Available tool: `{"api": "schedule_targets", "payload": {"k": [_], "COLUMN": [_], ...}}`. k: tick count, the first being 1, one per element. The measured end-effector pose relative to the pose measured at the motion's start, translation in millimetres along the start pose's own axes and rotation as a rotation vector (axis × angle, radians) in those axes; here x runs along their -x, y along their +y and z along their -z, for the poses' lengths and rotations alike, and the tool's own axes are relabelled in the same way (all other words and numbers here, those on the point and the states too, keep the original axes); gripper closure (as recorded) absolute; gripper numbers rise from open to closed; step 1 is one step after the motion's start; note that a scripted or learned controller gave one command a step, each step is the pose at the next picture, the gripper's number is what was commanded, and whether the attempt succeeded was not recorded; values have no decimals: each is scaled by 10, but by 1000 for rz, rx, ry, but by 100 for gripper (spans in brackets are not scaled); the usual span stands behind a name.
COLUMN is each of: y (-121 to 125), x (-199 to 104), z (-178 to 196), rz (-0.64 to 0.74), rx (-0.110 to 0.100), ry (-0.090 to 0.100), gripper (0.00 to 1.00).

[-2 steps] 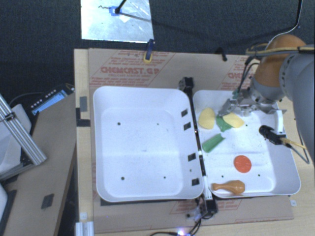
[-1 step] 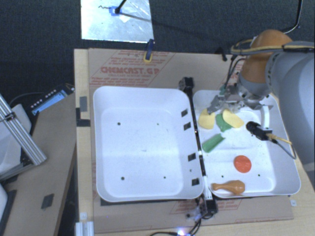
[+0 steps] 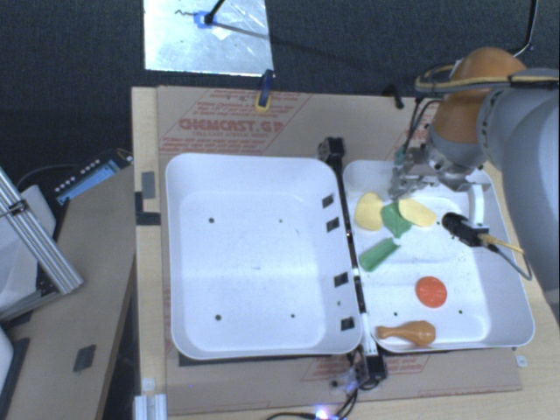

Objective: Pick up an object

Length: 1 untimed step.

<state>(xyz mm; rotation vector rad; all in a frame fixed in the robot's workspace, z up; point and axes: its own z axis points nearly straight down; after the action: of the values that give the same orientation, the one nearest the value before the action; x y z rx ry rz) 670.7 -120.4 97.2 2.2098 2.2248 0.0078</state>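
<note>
Orange disc (image 3: pixel 430 291), tan pin (image 3: pixel 408 332) — well apart.

The arm (image 3: pixel 516 138) is a thick, rounded grey casing with a glossy orange band (image 3: pixel 477 94) above the wrist. Thin black cables loop around it, and the metal pincer (image 3: pixel 411 182) is grey.

left white plastic bin (image 3: pixel 254 256) beside right white plastic bin (image 3: pixel 499 322) | right bin: yellow and green pieces (image 3: pixel 391 214) clustered at back, touching; orange round ball (image 3: pixel 430 291) nearer front; tan pear-shaped, possibly wooden, piece (image 3: pixel 409 332) at front wall | end effector (image 3: pixel 411 182) above back cluster
</note>
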Motion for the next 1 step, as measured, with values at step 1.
{"api": "schedule_targets", "payload": {"k": [1], "y": [-832], "x": [-157], "z": [-104], "rz": [-7], "rx": [-5], "ry": [0], "gripper": [100]}}
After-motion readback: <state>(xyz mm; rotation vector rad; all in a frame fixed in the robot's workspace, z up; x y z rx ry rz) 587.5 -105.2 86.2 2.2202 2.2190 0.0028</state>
